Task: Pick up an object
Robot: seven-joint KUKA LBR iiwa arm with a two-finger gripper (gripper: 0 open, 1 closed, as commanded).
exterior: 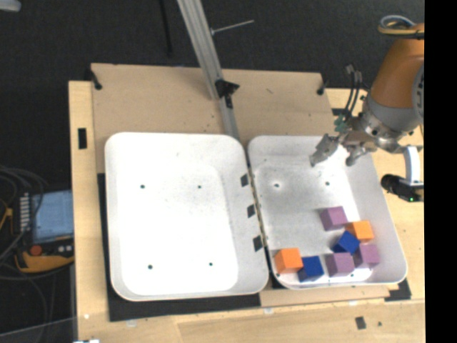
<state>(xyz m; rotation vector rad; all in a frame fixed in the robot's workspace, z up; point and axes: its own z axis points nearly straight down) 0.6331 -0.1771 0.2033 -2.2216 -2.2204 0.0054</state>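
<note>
The gripper (336,151) hangs over the far right part of the right bin (285,164), its two fingers (320,151) spread apart with nothing between them, pointing down toward the bare white floor of the bin. Above it the wrist rises into the grey arm with its orange band (396,73), which comes in from the right side of the view. The blocks lie well apart from the gripper, all gathered in the near right corner of that same bin (the part closest to the camera). Nearest to the gripper is a purple block (333,216), with an orange block (362,230) just beside it on the right and a blue block (348,243) touching or almost touching both from the near side. Further toward the near wall come a second purple block (370,254) and a third purple block (340,264), close together. To their left, along the near wall, a second blue block (310,269) sits against a second orange block (288,259). The gripper stands above none of these; open bin floor lies between it and the first purple block. The left bin (178,213) lies beside the right one, the two touching along their shared edge. A slanted metal rail (203,48) crosses the bench (164,102) behind the bins.
</note>
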